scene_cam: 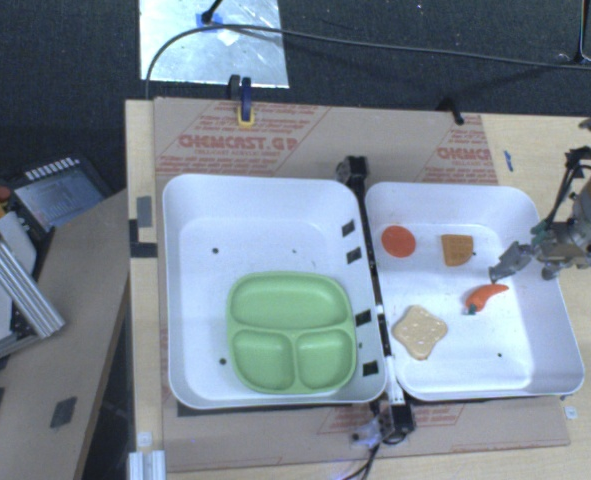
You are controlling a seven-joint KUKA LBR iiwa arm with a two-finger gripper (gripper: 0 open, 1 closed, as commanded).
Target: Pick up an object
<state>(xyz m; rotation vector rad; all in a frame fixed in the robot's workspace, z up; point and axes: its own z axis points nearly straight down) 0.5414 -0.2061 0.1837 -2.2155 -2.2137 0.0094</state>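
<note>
Several food pieces lie in the right bin (550, 363). A red round slice (399, 241) is at the upper left, with a tan square cracker (457, 249) beside it. Further right lies an orange carrot-like piece (487, 296), and a pale bread slice (419, 331) sits near the bin's front left. My gripper (520, 256) reaches in from the right edge and hangs just above and to the right of the orange piece. I see nothing held in it.
The left bin (190, 268) holds a green divided plate (290, 330). A black clip strip (367, 268) runs along the seam between the bins. Cardboard (305, 138) lies under both bins, and cables cross the dark floor behind.
</note>
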